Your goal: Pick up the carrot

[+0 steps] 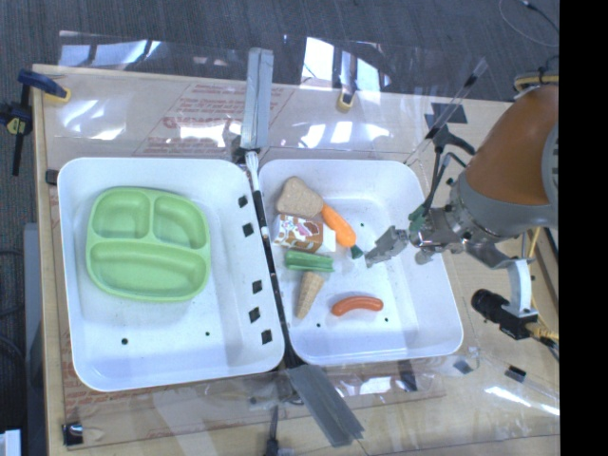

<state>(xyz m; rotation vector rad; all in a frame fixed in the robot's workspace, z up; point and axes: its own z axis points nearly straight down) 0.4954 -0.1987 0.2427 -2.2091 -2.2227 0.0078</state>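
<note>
Your claw [380,252] (open, holding nothing) has the carrot [338,226] just left; you might grab the sausage [357,305] below by mistake.

orange carrot [338,226], slanted, right bin

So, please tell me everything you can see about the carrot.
The carrot is small, orange and smooth, like a plastic toy, with a green tip at its lower right end. It lies flat and slantwise in the right bin, beside a printed packet and below a bread slice. The gripper is just right of the green tip; nothing holds the carrot.
</note>
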